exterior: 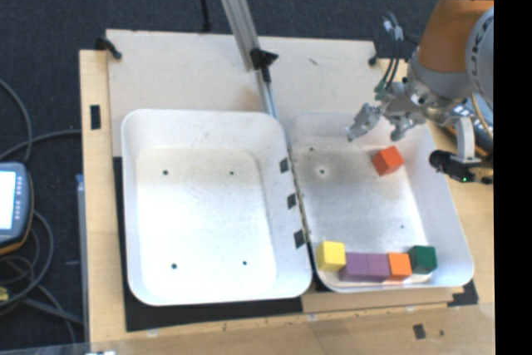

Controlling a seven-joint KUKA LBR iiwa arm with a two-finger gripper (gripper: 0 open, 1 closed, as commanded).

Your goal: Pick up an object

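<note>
1. Gripper (383, 126) first: it hangs above the far end of the right bin (445, 216), its two fingers (361, 125) spread apart with nothing between them, so it is released.

2. Going left to right, the left bin (145, 141) offers nothing to grasp, and a descent there would only close on air.

3. Along the near wall of the right bin sits a row of blocks: a yellow block (332, 253), two purple blocks (367, 265), a small orange block (400, 263) and a green block (423, 258). They touch one another and lie against the wall. My judgement is that fingers coming down here could land on a neighbour or scrape the rim, pushing the row instead of gripping one piece.

4. A lone orange-red block (386, 160) lies apart from the rest, just below the gripper in the picture, and looks the likeliest target. It sits turned at an angle, so fingers closing across its corners might spin or squirt it away.

5. Height above the block cannot be read, so a shallow descent may close over its top.
</note>
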